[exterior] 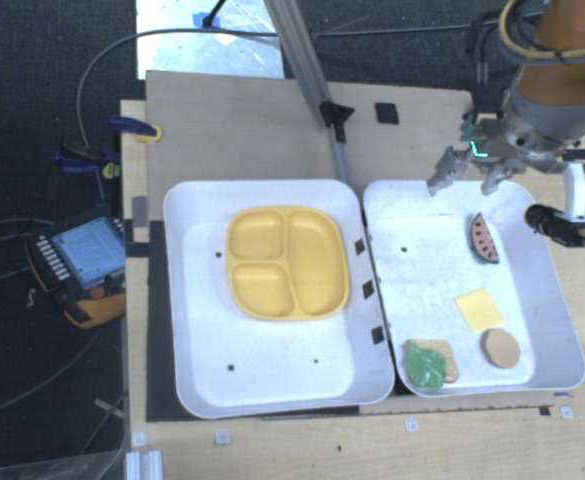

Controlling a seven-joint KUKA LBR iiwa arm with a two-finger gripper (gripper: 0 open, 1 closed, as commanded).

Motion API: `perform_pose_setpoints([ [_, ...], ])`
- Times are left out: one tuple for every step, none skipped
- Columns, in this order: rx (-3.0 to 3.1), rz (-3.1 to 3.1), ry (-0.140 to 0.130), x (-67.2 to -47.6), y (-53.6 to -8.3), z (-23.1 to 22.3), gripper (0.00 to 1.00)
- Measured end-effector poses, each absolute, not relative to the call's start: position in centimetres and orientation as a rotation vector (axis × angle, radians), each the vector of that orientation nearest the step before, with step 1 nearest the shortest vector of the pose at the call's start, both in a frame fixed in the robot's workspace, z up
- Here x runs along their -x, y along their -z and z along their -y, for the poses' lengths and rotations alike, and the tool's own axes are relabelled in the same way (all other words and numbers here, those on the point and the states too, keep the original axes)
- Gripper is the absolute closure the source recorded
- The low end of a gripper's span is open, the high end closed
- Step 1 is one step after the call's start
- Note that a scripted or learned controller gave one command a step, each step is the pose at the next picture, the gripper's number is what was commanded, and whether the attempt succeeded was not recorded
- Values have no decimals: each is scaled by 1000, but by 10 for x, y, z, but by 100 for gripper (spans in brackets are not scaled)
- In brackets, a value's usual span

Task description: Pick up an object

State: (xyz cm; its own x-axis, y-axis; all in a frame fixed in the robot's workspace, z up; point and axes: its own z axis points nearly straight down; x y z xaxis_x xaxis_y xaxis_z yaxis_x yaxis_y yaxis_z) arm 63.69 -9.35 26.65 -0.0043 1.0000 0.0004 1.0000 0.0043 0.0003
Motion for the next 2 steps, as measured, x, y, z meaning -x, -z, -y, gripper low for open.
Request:
perform_pose_setpoints([
  [2217,2227,2,-637,-267,93,0],
  [2219,2222,-2,-633,-206,95,0],
])
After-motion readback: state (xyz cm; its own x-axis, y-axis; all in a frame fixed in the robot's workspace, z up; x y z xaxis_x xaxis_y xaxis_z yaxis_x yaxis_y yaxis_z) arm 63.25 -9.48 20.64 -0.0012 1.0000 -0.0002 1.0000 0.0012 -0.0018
